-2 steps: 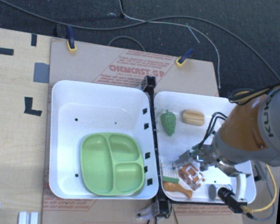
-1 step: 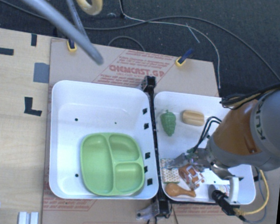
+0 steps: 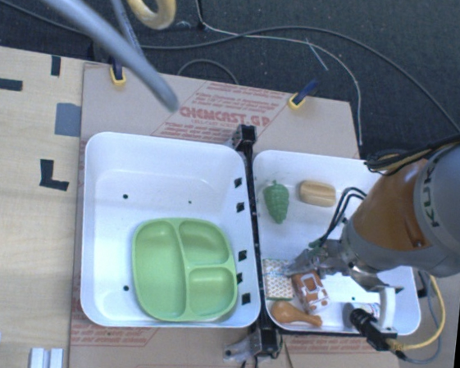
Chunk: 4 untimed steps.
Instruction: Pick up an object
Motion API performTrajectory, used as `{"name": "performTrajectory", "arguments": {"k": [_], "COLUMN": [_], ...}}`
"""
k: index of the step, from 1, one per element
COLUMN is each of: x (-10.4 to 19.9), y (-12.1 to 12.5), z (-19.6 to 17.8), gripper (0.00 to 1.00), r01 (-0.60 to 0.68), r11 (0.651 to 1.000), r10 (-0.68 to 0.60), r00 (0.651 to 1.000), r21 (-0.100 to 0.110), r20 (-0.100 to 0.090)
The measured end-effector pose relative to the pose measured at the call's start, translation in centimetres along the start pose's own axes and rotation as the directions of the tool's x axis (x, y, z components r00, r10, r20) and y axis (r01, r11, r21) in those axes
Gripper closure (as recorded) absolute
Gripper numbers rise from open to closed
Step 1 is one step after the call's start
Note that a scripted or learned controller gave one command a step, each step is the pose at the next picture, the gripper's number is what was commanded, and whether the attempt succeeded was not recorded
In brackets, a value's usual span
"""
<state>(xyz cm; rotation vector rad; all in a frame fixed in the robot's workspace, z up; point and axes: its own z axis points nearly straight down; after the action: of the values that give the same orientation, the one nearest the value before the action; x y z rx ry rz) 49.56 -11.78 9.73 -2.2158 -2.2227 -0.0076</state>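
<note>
The right bin holds several small objects. A dark green pepper-like piece lies near its left wall, with a tan bread roll beside it. Toward the front are a green-checked flat packet, a small brown-and-white box and a tan drumstick. My arm reaches in from the right over this bin. The gripper hangs low, just above and touching the top edge of the brown-and-white box, next to the packet. The wrist hides part of the bin floor behind it.
The left bin holds a green divided plate at its front right. A black divider runs between the bins. Cables trail by the right bin's front corner. A grey pole crosses the upper left.
</note>
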Motion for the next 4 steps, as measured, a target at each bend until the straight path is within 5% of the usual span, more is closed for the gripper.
{"name": "performTrajectory", "arguments": {"k": [4], "x": [0.9], "y": [0.7], "z": [-16.7], "gripper": [1.0], "r01": [0.0], "r11": [1.0], "r10": [0.0], "r00": [1.0], "r21": [0.002], "r20": [0.006]}}
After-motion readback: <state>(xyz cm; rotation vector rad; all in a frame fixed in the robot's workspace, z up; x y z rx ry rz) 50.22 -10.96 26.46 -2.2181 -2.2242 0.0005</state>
